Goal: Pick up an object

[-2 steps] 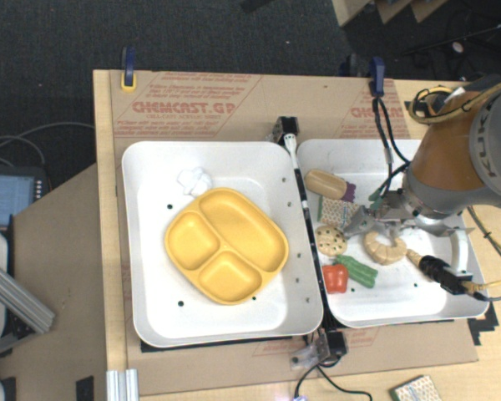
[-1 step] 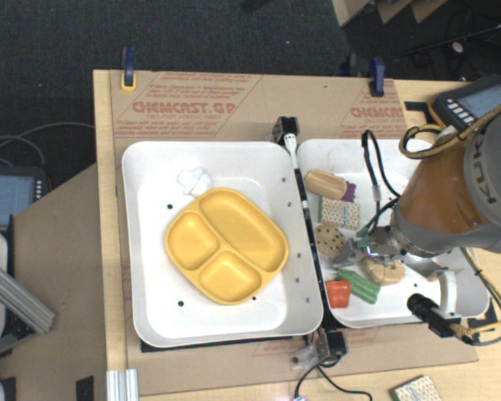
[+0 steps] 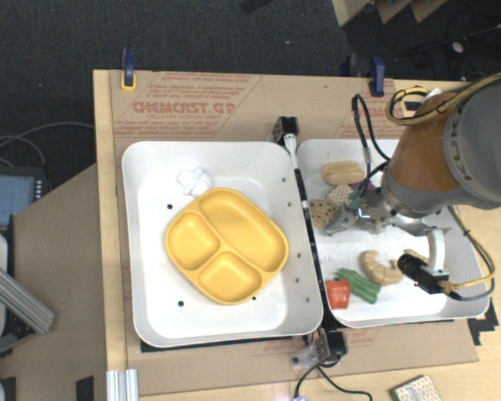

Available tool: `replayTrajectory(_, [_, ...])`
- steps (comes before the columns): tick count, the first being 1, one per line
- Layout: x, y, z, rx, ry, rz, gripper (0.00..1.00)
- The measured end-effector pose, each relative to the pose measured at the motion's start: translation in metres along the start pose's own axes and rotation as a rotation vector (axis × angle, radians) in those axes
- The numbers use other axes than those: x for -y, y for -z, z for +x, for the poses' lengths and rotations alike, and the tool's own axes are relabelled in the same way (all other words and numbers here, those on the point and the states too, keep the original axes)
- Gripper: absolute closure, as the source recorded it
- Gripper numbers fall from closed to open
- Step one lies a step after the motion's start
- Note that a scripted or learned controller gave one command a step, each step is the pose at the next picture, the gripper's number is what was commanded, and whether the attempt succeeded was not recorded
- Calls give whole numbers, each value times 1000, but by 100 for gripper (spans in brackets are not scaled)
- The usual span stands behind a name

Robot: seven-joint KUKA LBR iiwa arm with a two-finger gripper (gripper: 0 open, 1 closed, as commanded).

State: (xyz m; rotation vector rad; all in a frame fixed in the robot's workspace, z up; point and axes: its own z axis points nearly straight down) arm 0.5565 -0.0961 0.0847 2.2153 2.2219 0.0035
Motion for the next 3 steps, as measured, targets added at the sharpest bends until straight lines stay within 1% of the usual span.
replayTrajectory(1, [-42,0,-4,0,-1,0,0])
replayTrajectory(2, [-41,10,-4,0,-2,1,100])
replayTrajectory(3, [-43,105,47,-2,3,-4,100])
